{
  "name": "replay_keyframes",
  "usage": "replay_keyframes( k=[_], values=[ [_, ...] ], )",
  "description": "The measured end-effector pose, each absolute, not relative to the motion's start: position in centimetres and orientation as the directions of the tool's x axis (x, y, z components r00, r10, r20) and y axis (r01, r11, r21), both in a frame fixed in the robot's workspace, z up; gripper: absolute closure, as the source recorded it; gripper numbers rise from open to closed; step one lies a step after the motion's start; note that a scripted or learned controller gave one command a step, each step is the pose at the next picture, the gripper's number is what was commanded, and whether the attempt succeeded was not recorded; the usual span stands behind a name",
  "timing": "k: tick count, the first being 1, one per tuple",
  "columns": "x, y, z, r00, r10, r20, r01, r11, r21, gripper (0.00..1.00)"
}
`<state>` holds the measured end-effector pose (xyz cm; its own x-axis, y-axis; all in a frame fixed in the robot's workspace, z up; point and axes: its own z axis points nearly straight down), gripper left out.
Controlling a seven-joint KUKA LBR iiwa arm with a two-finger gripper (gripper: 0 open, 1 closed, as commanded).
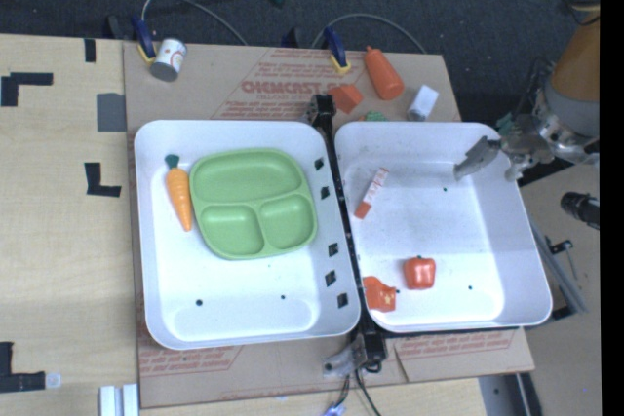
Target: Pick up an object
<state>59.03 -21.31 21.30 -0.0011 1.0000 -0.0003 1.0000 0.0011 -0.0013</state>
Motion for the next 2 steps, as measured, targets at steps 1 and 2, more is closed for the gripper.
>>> replay_keyframes(
  k=[1, 2],
  values=[
    [53.4, -17.5, 20.9, -0.001, 1.000, 0.000, 1.000, 0.001, -0.002, 0.00],
    [51.3, -13.4, 11.3, -0.002, 1.000, 0.002, 1.000, 0.002, -0.004, 0.00]
  ],
)
